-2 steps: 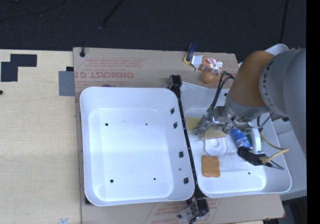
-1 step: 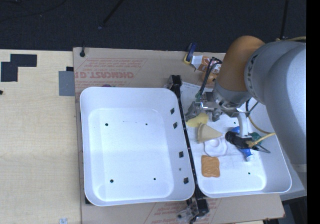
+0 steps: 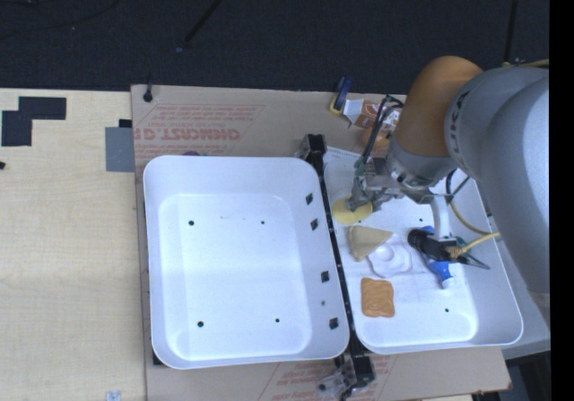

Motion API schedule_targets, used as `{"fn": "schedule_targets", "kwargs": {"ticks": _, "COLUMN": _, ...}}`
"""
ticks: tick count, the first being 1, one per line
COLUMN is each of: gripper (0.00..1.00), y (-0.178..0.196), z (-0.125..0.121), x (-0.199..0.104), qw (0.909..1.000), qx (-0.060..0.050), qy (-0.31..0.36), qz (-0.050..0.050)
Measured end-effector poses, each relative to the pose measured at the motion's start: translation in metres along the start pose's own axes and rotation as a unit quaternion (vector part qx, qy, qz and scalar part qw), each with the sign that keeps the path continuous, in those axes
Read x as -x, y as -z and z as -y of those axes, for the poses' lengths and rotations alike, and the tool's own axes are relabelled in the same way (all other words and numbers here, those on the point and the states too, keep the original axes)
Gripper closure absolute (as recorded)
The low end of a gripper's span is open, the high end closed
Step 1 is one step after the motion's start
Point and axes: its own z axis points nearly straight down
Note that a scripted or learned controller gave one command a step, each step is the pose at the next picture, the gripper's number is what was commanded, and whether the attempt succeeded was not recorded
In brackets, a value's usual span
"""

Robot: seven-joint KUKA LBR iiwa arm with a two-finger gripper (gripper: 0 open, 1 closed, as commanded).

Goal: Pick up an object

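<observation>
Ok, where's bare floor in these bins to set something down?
The whole left bin floor is bare. In the right bin, only the lower-right corner, past the brown square and blue-tipped tool, is free. Its middle is crowded around the pincer: yellow disc, beige wedge, white piece.

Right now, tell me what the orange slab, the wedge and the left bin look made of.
Orange slab: probably foam or rubber, matte, mottled surface. Wedge: maybe foam or soft plastic, dull beige, no shine. Left bin: hard plastic, smooth white, slightly glossy.
</observation>
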Motion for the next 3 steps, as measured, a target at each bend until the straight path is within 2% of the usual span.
{"fn": "schedule_targets", "kwargs": {"ticks": 1, "gripper": 1.0, "y": 0.088, "z": 0.104, "x": -0.001, "qw": 1.0, "qx": -0.007, "qy": -0.001, "qz": -0.001}}
{"fn": "schedule_targets", "kwargs": {"ticks": 2, "gripper": 1.0, "y": 0.272, "z": 0.004, "x": -0.036, "qw": 1.0, "qx": 0.004, "qy": 0.004, "qz": 0.001}}
{"fn": "schedule_targets", "kwargs": {"ticks": 3, "gripper": 1.0, "y": 0.214, "z": 0.025, "x": -0.132, "qw": 0.9999, "qx": -0.009, "qy": 0.005, "qz": -0.001}}
